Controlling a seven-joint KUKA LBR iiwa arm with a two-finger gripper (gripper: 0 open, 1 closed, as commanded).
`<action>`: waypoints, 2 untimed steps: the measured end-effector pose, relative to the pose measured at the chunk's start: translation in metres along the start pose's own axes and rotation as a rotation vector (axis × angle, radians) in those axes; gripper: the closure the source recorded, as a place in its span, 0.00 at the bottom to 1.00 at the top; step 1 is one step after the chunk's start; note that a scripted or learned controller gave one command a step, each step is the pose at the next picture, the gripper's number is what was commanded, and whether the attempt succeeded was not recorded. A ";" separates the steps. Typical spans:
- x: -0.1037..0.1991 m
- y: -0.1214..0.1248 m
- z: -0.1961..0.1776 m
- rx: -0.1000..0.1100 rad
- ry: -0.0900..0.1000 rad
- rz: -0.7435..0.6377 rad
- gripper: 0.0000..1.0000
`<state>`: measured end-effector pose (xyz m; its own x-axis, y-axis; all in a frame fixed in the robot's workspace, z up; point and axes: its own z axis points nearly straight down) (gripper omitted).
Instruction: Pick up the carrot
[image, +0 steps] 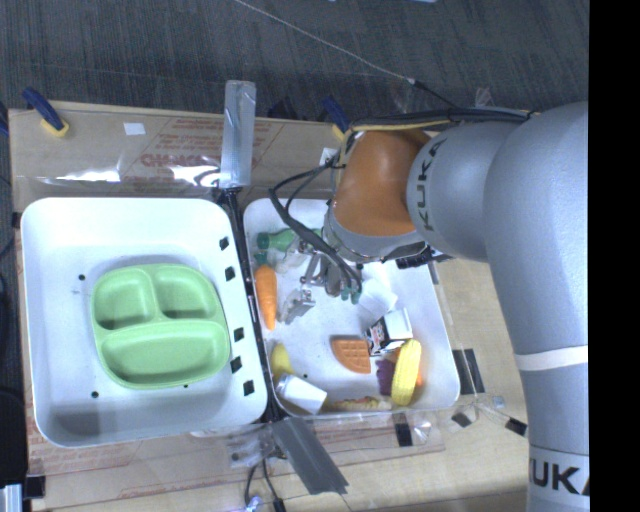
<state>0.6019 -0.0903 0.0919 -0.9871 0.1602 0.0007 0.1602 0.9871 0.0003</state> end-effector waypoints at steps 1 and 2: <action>-0.001 0.001 -0.011 0.001 -0.003 -0.006 1.00; -0.003 0.002 -0.022 0.001 -0.006 -0.011 1.00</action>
<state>0.6047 -0.0890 0.1137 -0.9888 0.1488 -0.0051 0.1489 0.9889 -0.0008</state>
